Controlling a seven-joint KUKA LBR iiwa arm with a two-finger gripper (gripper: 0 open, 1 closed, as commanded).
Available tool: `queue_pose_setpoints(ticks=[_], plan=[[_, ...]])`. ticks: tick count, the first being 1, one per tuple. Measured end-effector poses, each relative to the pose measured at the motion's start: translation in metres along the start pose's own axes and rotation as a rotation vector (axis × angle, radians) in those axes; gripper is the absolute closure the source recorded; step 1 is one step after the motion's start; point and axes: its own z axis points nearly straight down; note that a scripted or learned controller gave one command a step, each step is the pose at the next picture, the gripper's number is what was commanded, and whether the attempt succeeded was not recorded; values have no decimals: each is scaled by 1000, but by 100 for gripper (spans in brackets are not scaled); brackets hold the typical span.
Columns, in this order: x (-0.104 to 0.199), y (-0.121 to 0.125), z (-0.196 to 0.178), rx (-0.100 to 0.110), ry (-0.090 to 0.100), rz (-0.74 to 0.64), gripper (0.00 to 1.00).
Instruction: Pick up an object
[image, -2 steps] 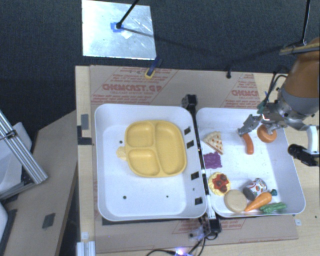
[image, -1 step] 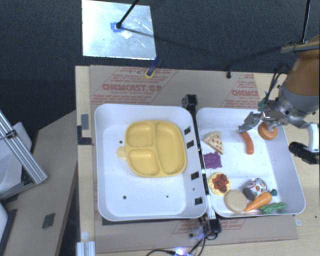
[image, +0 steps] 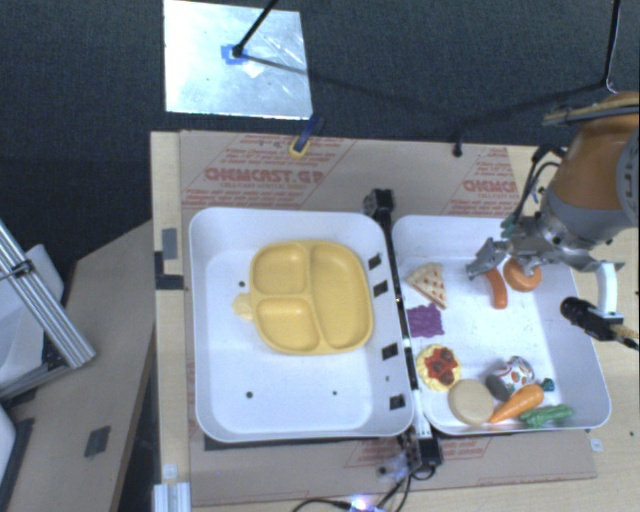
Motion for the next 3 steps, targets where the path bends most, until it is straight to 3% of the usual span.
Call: queue_pose_setpoints(ticks=[1,2,3], plan=[[-1,-2,42,1,0,0,0],[-3,1,58,-11,-4,1,0],[-3,1,48,-15,-6,1,100]])
